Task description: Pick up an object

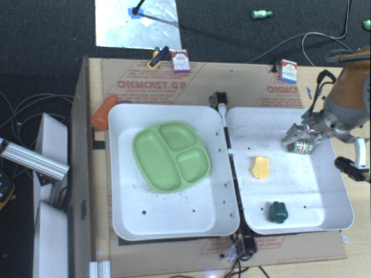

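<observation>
1. Arm reaches in from the right; gripper is low over the right bin, at its far right part.
2. Jaw state: can't tell. Metal parts and a small can blur together at the tip, so I can't say apart vs together.
3. Small can, green/silver, sits right at the tip, touching it or just under. Looks like the target, my guess. Can't confirm it's between the jaws, so not calling it held.
4. Other candidates in the same bin: yellow piece, near, to the left of the tip and a bit toward the front edge; dark green piece, farther off, toward the front edge. Both lie loose, apart from each other and from the tip.
5. Left bin is well away from the jaws, past the divider; holds a green divided tray.
6. Progress, my read: approach looks done, tip is on the can. Grasp not proven, lift not done; the can appears to be resting at bin-floor level.
7. Left to do: close firmly on the can, raise it clear of the bin, and check it comes up with the tip.
8. Risk: a round can may roll or squirt out on closing, and the bin wall is near.
</observation>
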Robot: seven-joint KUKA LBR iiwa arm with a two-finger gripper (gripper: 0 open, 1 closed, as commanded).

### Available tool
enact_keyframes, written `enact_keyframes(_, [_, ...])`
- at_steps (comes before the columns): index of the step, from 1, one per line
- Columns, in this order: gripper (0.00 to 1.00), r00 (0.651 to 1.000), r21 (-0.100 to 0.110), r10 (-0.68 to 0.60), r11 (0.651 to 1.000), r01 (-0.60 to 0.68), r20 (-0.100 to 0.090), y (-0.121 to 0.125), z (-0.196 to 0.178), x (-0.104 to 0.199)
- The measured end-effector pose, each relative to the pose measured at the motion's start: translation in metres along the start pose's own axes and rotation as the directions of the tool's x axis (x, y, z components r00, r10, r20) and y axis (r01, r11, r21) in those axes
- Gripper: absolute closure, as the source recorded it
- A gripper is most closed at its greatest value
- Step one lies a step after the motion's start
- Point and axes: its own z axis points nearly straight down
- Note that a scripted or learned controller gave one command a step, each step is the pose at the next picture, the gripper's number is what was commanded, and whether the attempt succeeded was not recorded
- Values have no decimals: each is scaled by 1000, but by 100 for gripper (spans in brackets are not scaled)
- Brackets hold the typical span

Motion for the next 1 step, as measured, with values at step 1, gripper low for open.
enact_keyframes(1, [0,1000,-20,-2,1000,3,10,14,22,-7])
